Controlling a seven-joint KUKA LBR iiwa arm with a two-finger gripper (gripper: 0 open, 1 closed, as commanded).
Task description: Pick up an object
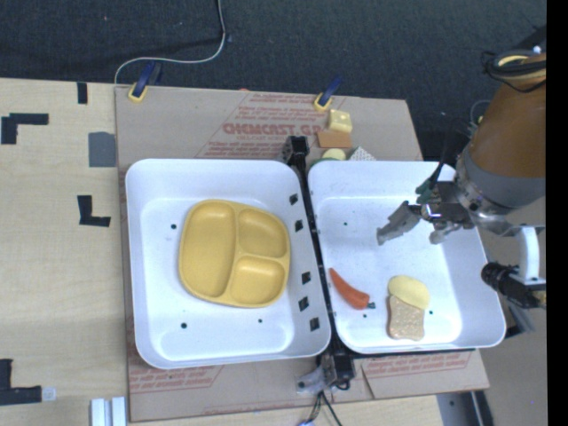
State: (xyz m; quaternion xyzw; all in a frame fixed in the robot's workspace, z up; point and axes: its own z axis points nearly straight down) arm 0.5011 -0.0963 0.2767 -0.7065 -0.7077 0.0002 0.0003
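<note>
Chili pepper [349, 289], orange-red, lies on the floor of the right bin [373, 207] near its left wall, one of several candidates for the pick-up I am running from my remote station. Just to its right, at the near side of the same bin, a pale yellow piece [409, 289] sits touching a tan, bread-like slice [407, 319]. From the right edge, the arm [510, 140] reaches in over the bin, and its gripper [415, 223] hangs above the bin's bare middle with the two fingers spread apart and nothing between them. One finger [393, 224] points left and down toward the floor, which I read as an approach pose rather than a grasp. The gripper sits farther back than all three items, so I judge the pick has not yet begun and the next move would call for a shift toward the near side. In the left bin [146, 238], a yellow divided tray [235, 253] rests flat in the centre, well apart from the gripper. Beyond the bins' far rims, small blocks [335, 130] sit on the cardboard sheet [257, 122], outside easy reach.
</note>
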